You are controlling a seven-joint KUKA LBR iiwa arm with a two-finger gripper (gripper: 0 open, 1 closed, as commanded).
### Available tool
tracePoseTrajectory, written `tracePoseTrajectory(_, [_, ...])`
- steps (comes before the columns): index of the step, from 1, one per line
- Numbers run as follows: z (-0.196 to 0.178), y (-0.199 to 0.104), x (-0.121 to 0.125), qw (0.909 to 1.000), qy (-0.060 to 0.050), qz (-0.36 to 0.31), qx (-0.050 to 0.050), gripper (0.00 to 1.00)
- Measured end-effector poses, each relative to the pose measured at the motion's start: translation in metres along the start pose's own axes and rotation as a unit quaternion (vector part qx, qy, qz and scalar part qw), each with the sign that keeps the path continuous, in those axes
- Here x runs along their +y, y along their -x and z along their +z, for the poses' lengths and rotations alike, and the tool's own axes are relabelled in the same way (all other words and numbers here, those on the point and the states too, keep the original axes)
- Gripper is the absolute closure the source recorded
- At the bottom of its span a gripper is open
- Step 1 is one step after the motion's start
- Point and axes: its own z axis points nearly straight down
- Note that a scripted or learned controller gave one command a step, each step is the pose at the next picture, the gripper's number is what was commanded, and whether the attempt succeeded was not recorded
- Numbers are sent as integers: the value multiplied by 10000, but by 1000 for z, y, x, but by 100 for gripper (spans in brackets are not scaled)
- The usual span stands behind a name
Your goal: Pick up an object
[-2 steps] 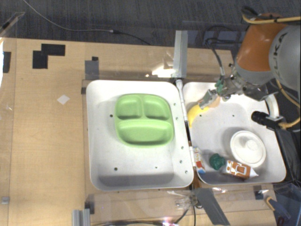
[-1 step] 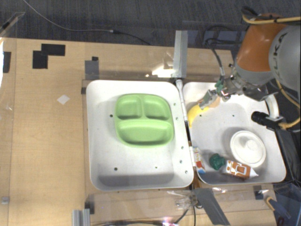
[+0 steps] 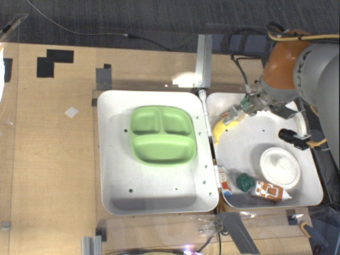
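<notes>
My gripper (image 3: 243, 108) hangs low over the far left part of the right bin (image 3: 241, 150), coming in from the right under the orange band of the arm. Just below and left of it a yellow banana-shaped object (image 3: 219, 129) lies against the bin's left wall, its upper end close to the gripper tip. Whether the two touch is unclear. Further forward in that bin sit a white round bowl (image 3: 280, 167), a small dark green object (image 3: 245, 182) and an orange and white packet (image 3: 269, 190).
The left bin (image 3: 154, 205) holds a green divided plate (image 3: 161, 134) at its middle. A small colourful item (image 3: 223, 178) lies along the right bin's left rim. A metal post (image 3: 204, 62) rises behind the gap between the bins.
</notes>
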Motion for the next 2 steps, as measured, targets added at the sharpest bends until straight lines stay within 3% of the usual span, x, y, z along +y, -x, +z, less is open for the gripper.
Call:
tracePoseTrajectory(1, [6,-2,23,9999,-93,-91,18,0])
tracePoseTrajectory(2, [6,-3,24,9999,-81,105,9,0])
